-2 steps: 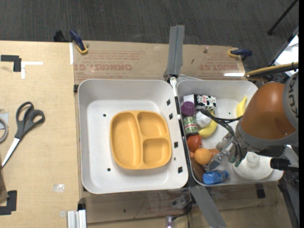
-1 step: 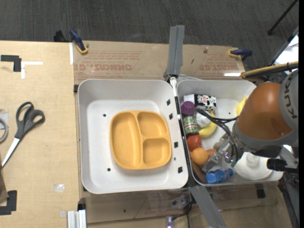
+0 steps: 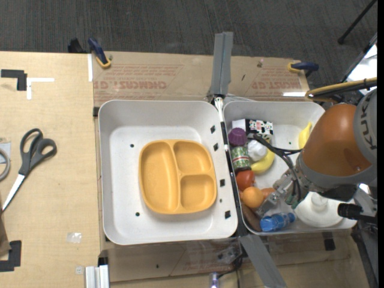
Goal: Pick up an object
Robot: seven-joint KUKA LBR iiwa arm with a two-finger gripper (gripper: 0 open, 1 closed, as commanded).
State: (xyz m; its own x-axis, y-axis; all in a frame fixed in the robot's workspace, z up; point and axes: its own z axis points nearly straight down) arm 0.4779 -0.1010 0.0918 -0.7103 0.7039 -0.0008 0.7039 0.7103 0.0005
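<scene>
The grey arm with its orange band reaches in from the right over the right-hand shallow white bin point(image 3: 282, 108), and its two-finger gripper point(image 3: 283, 192) hangs low among the clutter near the front of that bin. Whether it is open or closed I cannot tell, since the wrist and cables hide it. Just beside it, toward the bin's front wall, lies a clear plastic bottle with a blue cap point(image 3: 273, 221), its long axis running roughly left to right. An orange round fruit point(image 3: 252, 197) sits just left of the gripper, a red one point(image 3: 245, 178) behind that. The left-hand white bin point(image 3: 114, 161) holds a yellow three-compartment plate point(image 3: 178, 176).
</scene>
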